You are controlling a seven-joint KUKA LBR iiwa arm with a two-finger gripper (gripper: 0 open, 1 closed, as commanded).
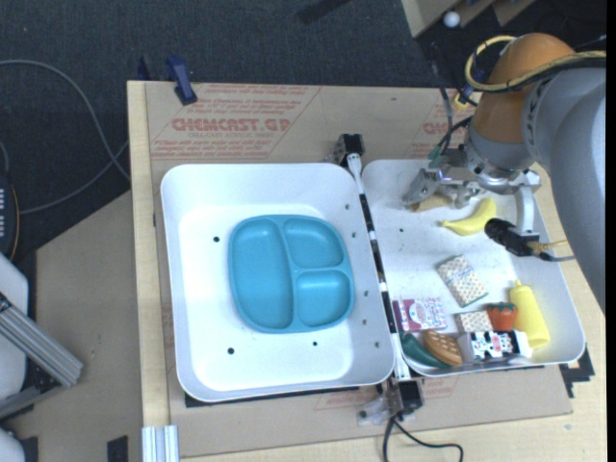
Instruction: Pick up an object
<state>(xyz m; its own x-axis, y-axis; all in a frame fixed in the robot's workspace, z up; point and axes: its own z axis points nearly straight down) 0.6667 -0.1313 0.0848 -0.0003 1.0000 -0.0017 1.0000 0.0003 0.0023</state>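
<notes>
Near edge of the right bin [568, 349]: a cluster of small items, including a yellow bottle [530, 316], a patterned card [461, 280] and a pink packet [422, 313]. Left bin [192, 258]: a blue divided plate [290, 272] lies at its centre. Farther back in the right bin, a banana [471, 219] lies on the floor. Just beyond it, the gripper [445, 187] hovers low over the far end; whether it is released or clenched cannot be told.

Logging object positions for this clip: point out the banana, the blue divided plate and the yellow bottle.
banana [469, 220], camera view, middle of its curve.
blue divided plate [289, 271], camera view, central divider.
yellow bottle [530, 318], camera view, mid-body.
</notes>
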